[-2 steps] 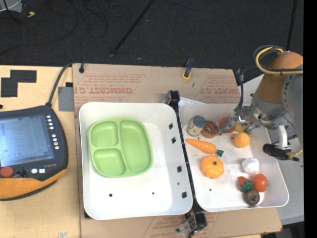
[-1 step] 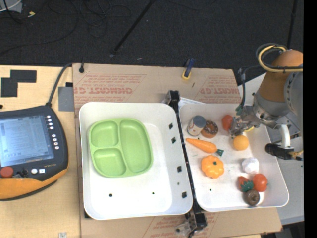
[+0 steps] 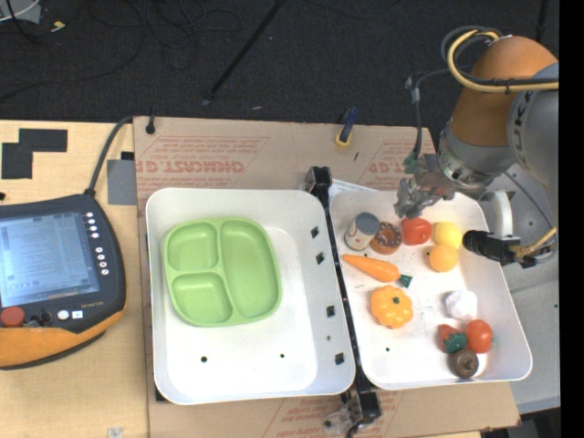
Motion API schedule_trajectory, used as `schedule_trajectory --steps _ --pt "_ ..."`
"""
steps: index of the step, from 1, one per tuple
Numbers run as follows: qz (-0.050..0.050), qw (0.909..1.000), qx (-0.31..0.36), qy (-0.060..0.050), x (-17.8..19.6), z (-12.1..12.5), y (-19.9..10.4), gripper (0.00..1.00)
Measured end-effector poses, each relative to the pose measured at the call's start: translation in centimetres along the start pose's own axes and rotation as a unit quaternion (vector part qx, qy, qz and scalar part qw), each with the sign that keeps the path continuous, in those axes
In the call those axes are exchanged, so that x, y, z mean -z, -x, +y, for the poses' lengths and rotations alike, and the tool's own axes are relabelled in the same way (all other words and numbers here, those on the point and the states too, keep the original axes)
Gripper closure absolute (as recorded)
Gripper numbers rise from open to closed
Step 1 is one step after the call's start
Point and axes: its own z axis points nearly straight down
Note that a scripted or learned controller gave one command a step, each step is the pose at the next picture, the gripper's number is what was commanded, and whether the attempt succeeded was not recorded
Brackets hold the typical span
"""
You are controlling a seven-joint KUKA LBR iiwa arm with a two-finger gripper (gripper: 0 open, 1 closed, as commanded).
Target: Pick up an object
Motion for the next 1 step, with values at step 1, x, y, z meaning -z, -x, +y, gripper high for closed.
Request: schedule_trajectory --steps 1 --pt "-0.001 1.0000 -0.006 -0.004 12.48 -12.44 2.56 1.00"
